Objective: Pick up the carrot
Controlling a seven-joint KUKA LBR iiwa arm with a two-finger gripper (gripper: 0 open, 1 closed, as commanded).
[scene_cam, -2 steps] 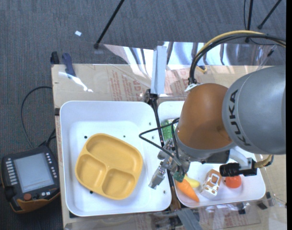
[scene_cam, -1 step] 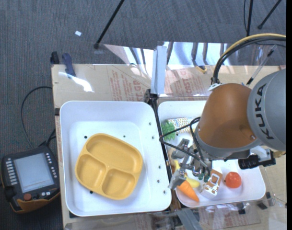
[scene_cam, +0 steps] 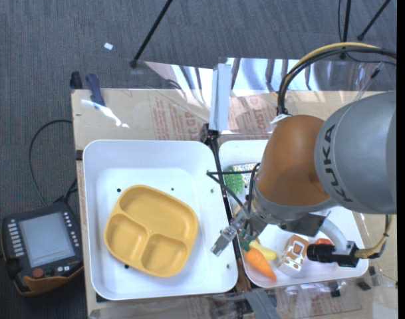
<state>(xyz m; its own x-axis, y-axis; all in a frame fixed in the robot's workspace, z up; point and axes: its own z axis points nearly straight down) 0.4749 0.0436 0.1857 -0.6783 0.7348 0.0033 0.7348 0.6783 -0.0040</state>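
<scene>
The carrot is a small orange piece, thick and rounded at one end and narrowing to a blunt tip at the other. It lies flat on the floor of the right bin, close to that bin's near-left corner. It sits at a slant, its thick end pointing up and to the left, its narrow tip pointing down and to the right, toward the bin's near rim. A touch of green shows at the thick end. A pale yellow item lies just beside it on its upper side, and a white and orange packet is near its right.
</scene>
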